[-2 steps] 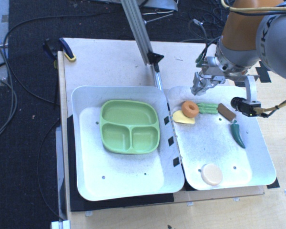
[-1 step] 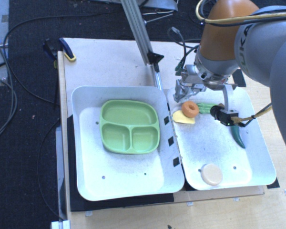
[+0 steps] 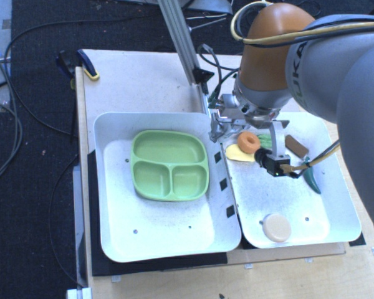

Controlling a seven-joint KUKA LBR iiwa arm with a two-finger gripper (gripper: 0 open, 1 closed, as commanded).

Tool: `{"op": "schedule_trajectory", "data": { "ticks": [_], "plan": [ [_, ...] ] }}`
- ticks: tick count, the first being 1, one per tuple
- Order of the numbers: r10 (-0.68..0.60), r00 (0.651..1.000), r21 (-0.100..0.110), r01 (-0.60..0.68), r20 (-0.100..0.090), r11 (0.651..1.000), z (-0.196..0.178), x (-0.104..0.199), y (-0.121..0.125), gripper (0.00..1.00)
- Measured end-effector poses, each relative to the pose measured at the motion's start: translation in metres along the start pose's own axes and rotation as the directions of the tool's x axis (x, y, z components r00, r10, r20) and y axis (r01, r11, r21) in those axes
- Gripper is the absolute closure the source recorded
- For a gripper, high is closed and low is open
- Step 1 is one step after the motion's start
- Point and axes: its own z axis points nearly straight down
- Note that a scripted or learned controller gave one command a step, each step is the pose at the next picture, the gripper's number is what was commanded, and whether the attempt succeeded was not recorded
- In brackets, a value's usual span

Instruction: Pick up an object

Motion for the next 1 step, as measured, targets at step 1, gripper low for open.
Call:
{"op": "schedule_trajectory", "data": {
  "ticks": [1],
  "plan": [
    [-0.002, 1.0, -0.001, 0.002, -0.001, 1.0, 0.0115, 0.0479, -0.0049, 1.0]
  ]
}}
